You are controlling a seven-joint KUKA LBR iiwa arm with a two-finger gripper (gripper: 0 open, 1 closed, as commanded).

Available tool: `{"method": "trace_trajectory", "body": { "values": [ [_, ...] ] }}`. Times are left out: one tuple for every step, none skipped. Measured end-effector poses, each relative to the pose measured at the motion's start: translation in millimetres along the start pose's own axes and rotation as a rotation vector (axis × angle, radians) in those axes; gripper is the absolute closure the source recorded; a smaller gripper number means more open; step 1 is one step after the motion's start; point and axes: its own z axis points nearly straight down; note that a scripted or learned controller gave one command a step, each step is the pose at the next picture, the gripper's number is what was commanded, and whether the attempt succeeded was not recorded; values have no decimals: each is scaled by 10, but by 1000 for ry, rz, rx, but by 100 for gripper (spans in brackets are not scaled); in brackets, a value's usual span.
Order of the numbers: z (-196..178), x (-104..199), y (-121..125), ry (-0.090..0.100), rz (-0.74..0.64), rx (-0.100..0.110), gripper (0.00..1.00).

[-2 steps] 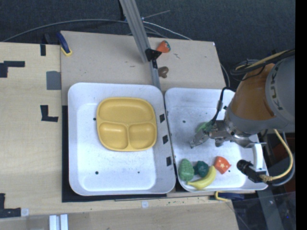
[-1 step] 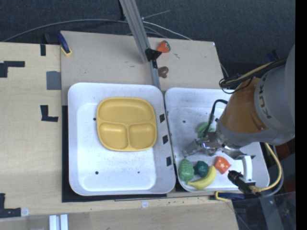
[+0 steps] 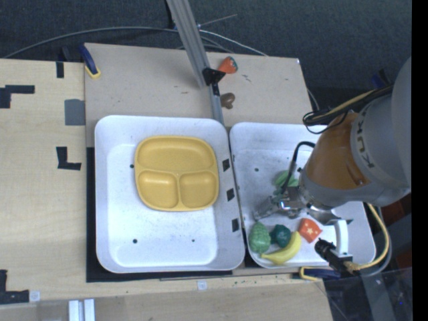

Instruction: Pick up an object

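Note:
In the right bin (image 3: 267, 139) my gripper (image 3: 275, 206) hangs low over the middle of the floor, under the arm's orange band. A green leafy item (image 3: 285, 178) lies just behind it, partly hidden by the wrist. Along the bin's front edge sit a light green fruit (image 3: 259, 236), a dark teal piece (image 3: 281, 235), a yellow banana (image 3: 285, 251) and an orange-red piece (image 3: 309, 229). These lie a short way in front of the gripper. I see nothing held in it.
The left bin (image 3: 114, 246) holds a yellow divided plate (image 3: 177, 172) near its back. A grey pole (image 3: 190, 32) slants down to the bins' back edge. The arm's body covers the right bin's right side.

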Motion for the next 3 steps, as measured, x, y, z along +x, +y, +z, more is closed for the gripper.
{"method": "trace_trajectory", "body": {
  "values": [
    [-98, 4, -4, 1, 0, 2, 100],
    [-664, 44, -80, 0, 0, -4, 100],
    [-1092, 25, -35, 0, 0, -5, 100]
  ]
}}
